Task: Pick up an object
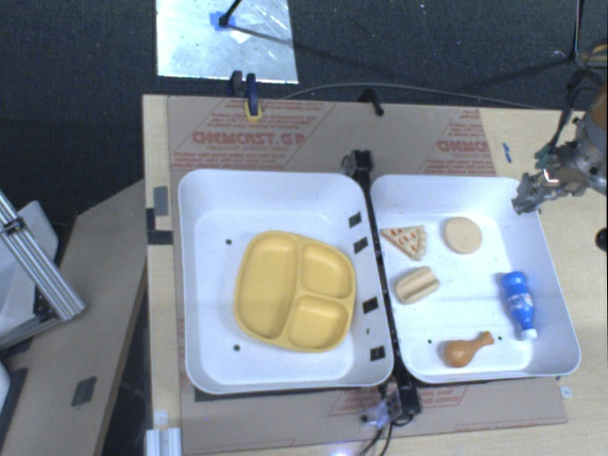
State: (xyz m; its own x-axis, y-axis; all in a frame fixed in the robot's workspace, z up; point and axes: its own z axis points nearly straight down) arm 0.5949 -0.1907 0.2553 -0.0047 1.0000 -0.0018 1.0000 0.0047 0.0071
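Camera view, right side of the frame: the gripper (534,194) hangs over the right bin's (560,326) upper right corner; whether it is wide or narrow I cannot tell. Below it lie a round biscuit (463,235), pizza slice (406,240), bread roll (415,284), blue bottle (518,303) and drumstick (466,348). A yellow divided plate (294,292) sits in the left bin (204,255).

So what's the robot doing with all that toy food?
The robot arm is trying to pick something up. Its pincer hangs over the far right corner of the right bin, with nothing between its fingers. Below it in that bin lie a pizza slice, a round cookie, a hot dog bun, a blue bottle and a chicken drumstick. The left bin holds a yellow divided plate.
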